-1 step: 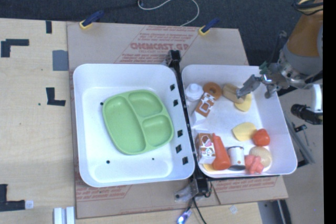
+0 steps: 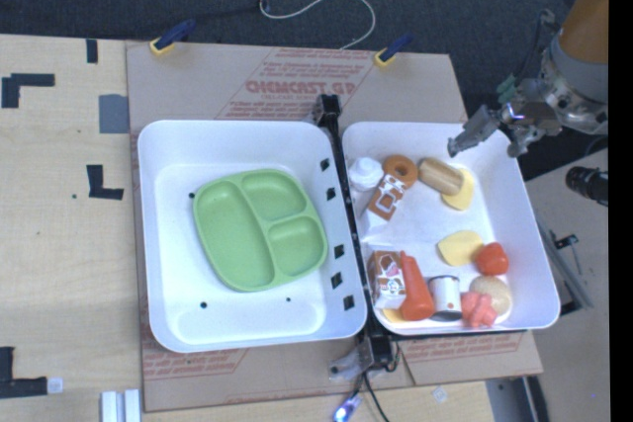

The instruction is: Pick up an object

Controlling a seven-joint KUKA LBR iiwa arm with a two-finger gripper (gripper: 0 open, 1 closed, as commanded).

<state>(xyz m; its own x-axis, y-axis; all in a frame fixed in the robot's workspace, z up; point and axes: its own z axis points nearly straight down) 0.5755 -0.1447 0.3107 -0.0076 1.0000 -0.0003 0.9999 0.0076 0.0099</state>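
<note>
The gripper (image 2: pixel 492 135), fingers spread and holding nothing, hung over the right white plastic bin's (image 2: pixel 529 212) far right corner, its arm cut off.

Even, fairly bright overhead light falls on the two shallow white plastic bins (image 2: pixel 158 242), which look slightly washed out. Shadows are soft and short. The whole frame is mildly soft, and the grey metal pincer (image 2: pixel 487 135) at two o'clock seems blurred, perhaps by motion.

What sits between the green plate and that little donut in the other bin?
In the camera view, the bins' black divider and a small white cup lie between the green plate and donut.
</note>
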